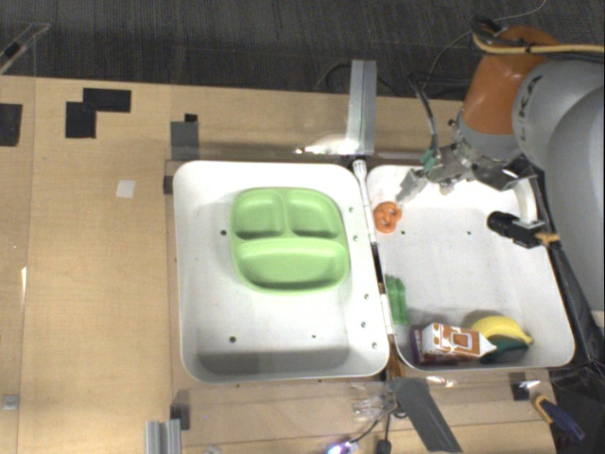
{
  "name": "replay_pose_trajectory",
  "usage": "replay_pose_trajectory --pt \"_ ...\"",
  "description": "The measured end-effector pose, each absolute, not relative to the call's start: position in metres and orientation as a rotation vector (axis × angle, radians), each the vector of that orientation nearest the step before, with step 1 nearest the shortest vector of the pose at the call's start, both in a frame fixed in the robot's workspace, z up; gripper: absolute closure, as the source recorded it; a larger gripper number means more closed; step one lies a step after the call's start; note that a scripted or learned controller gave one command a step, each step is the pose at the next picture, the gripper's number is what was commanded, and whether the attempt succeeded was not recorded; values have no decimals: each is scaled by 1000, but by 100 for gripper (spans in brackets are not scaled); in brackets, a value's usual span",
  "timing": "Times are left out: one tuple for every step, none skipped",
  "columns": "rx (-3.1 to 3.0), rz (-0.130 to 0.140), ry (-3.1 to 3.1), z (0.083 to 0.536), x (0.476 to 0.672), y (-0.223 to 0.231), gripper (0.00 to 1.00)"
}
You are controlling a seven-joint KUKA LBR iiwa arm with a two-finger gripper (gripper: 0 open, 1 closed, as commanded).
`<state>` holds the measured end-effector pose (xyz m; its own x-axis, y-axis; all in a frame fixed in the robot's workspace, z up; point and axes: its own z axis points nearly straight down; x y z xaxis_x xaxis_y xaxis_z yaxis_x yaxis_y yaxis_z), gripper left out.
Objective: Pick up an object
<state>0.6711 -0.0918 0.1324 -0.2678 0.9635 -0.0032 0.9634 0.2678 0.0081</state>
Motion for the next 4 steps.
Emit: replay_pose_trajectory --pt "1999 6 2417 187 635 -53 0" --pt "2238 2 2202 170 592 -91 0" --pt "2449 5 1964 186 652 -10 0" --pt "1708 6 2628 218 670 -50 0"
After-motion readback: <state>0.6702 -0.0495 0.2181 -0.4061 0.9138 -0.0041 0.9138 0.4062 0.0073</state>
